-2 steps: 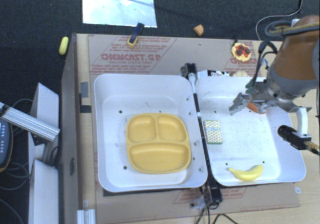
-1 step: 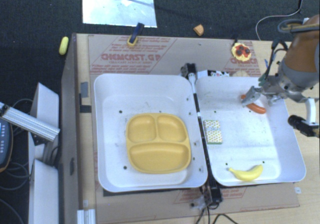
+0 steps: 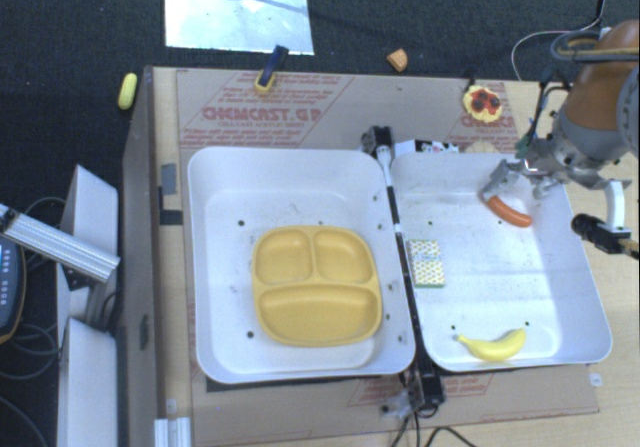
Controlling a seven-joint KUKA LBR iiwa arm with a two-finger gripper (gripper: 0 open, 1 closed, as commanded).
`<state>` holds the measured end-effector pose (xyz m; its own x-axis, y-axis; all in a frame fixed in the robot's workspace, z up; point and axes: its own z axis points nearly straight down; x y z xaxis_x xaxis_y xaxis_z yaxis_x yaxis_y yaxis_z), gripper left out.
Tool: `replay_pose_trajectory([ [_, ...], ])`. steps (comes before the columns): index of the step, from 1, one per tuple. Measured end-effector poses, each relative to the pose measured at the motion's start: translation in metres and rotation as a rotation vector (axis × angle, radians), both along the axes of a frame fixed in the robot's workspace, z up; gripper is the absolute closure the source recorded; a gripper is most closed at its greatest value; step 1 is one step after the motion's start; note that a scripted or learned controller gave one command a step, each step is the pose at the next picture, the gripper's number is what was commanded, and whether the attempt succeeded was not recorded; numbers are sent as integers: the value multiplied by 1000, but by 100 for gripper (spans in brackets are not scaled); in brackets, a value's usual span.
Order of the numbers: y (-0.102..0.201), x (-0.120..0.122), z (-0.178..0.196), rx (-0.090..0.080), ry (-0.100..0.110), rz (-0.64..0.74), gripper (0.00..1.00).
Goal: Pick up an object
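Three loose things lie in the right bin [image 3: 560, 265]: an orange sausage-shaped piece [image 3: 509, 212] at upper right, a speckled block [image 3: 427, 262] by the divider, a banana [image 3: 493, 343] low in the frame. The claw [image 3: 520, 178] hangs just above the orange piece; whether it is open or closed I cannot tell. My worry: the piece is thin, rounded and lies at a slant, so a descent slightly off could nudge it aside and close on nothing.
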<state>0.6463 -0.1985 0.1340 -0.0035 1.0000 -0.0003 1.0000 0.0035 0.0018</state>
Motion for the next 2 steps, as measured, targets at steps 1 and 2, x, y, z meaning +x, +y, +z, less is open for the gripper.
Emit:
replay_pose_trajectory([
  [1, -8, 10, -50, -1, 1, 0, 0],
  [2, -8, 11, -37, -3, -5, 3, 100],
])
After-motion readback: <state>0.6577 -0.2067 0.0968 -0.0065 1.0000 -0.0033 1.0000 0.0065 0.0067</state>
